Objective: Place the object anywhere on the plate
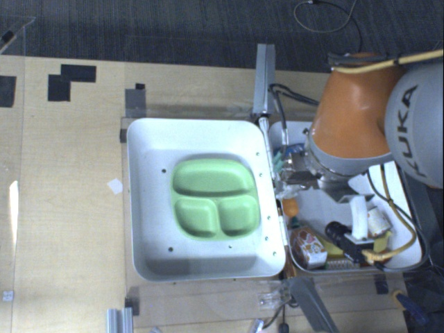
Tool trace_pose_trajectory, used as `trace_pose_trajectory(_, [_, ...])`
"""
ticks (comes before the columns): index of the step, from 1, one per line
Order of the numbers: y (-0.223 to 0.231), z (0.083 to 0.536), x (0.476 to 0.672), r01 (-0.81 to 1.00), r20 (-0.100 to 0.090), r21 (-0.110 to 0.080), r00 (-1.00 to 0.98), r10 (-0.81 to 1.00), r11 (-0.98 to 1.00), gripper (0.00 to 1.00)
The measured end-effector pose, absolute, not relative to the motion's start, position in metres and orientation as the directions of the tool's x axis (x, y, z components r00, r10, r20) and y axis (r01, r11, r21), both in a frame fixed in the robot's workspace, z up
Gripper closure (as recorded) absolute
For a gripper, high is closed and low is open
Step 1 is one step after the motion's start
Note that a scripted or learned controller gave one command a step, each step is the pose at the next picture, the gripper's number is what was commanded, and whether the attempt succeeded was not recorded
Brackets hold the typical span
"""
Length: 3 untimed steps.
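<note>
A green plate (pixel 211 197) with three compartments lies in the left white bin (pixel 149 186), and nothing rests on it. My gripper (pixel 290 177) is down at the left edge of the right bin (pixel 411 255), close to the wall between the bins, under the orange-banded wrist. A small orange object (pixel 291 206) lies just below the gripper. A round brown and red packaged item (pixel 309 248) sits at the right bin's front left corner. The arm hides most of the right bin.
A metal post (pixel 263 82) rises at the back between the two bins. The wooden bench (pixel 62 207) stretches away to the left of the left bin.
</note>
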State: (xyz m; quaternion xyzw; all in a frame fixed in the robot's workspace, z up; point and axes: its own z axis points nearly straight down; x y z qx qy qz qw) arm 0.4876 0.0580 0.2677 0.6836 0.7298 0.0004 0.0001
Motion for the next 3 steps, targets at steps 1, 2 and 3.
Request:
trace_pose_trajectory(1, [0.096, 0.201, 0.488, 0.858, 0.001, 0.001, -0.514, 0.858, 0.514, 1.0])
trace_pose_trajectory(2, [0.082, 0.184, 0.488, 0.771, 0.0, 0.001, -0.637, 0.771, 0.637, 1.0])
trace_pose_trajectory(3, [-0.017, 0.184, 0.489, 0.684, -0.001, 0.003, -0.73, 0.684, 0.73, 1.0])
